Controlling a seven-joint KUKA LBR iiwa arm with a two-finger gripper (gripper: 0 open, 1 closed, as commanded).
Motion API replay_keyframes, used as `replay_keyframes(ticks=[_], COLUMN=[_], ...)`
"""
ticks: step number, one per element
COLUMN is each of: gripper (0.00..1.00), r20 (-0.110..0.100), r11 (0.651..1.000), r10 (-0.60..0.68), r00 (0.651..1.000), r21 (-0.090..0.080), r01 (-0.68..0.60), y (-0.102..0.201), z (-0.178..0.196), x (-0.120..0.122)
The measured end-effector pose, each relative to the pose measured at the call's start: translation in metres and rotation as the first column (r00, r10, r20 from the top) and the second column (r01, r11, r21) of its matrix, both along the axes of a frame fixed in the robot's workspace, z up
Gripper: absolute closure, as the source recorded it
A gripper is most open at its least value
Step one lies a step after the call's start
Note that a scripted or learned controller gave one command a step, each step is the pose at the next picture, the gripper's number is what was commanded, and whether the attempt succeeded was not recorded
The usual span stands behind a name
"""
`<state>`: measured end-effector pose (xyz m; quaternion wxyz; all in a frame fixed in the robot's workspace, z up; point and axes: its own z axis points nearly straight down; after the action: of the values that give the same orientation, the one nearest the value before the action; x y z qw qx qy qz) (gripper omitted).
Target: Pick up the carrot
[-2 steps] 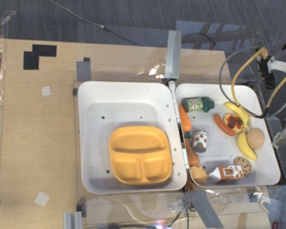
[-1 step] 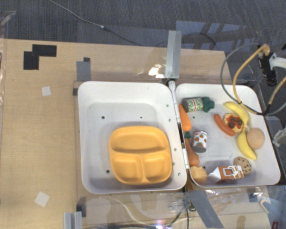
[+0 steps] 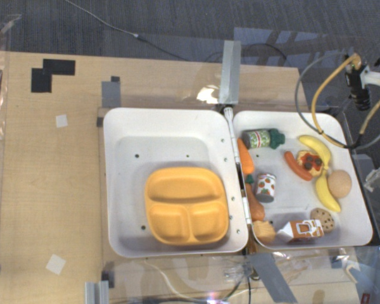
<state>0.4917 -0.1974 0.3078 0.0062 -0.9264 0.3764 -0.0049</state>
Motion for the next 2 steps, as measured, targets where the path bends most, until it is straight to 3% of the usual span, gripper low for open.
replay_keyframes(ticks=[1,2], gripper=[1.00,1.00], r20=[-0.008,-0.007], r11=[0.931,0.841], r10=[0.366,0.541], r00=[0.931,0.841], r21=[-0.007,-0.010], r01=[-0.366,-0.541], y=[0.086,0.055], z=[-0.041,-0.060], x=[0.020,0.040])
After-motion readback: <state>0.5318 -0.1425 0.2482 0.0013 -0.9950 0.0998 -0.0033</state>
